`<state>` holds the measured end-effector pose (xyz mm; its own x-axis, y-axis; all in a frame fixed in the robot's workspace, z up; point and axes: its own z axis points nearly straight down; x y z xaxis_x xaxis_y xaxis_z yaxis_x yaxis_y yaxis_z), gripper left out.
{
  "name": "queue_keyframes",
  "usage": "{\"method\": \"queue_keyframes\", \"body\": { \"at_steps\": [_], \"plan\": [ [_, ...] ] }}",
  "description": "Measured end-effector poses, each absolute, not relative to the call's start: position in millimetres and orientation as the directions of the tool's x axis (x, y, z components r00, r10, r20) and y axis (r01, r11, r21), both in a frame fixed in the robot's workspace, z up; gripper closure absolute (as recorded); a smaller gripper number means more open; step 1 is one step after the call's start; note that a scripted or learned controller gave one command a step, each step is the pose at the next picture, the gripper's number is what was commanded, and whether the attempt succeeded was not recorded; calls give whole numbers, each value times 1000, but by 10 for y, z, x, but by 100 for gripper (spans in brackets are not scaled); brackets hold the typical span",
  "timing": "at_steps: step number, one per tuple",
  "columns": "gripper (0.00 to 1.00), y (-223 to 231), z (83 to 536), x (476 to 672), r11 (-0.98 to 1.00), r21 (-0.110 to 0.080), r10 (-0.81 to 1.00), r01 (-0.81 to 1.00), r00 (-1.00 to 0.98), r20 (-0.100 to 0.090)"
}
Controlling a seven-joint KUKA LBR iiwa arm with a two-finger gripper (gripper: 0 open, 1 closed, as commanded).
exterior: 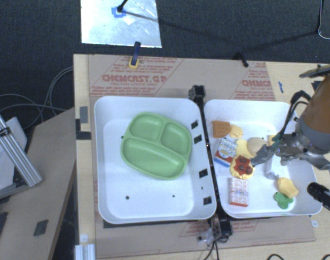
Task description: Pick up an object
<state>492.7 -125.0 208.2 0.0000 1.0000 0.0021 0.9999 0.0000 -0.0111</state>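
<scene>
Reaching in from the right over the right bin (pixel 300 110), with the gripper (pixel 261 157) hanging low just beside the red and yellow toy (pixel 242 167). Unable to tell how the tool is set, or whether anything is gripped. Lying near the tool in the right bin: beige round piece (pixel 255 144), orange wedge (pixel 221 128), small printed packet (pixel 225 149), red and white carton (pixel 238 191), yellow lump (pixel 287 186), green piece (pixel 282 200). Resting in the left bin (pixel 108 161): green divided plate (pixel 156 144).
</scene>
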Motion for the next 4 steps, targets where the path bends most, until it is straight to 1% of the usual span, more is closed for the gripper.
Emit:
{"method": "queue_keyframes", "body": {
  "at_steps": [1,2,3,4],
  "plan": [
    [0,-1247,2140,4955,3,2,1000,1000,-3,0],
    [0,-1309,1532,4955,1,-3,1000,1000,-1,1],
    [0,-1280,942,4908,-1,2,1000,1000,1,1],
    [0,-1271,876,4932,2,3,1000,1000,-2,4]
  ]
}}
